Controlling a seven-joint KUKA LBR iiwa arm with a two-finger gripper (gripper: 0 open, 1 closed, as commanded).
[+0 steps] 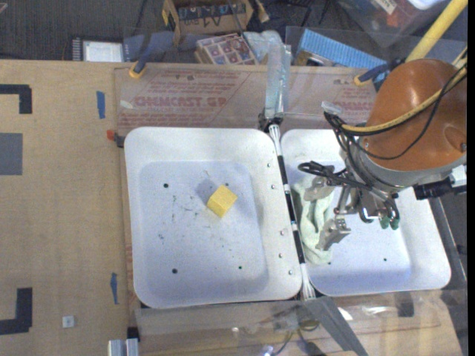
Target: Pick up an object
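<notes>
A small yellow block lies near the middle of the left bin. A crumpled pale green and white soft item lies along the left side of the right bin, close to the divider. My gripper hangs low over the right bin, directly at the right edge of the soft item, overlapping it in the view. The arm's orange band hides the bin's far right corner. Nothing is visibly held.
A clear rail runs back from the seam between the bins. Cardboard sheeting covers the bench to the left. Boxes, cables and clutter sit behind the bins at the top.
</notes>
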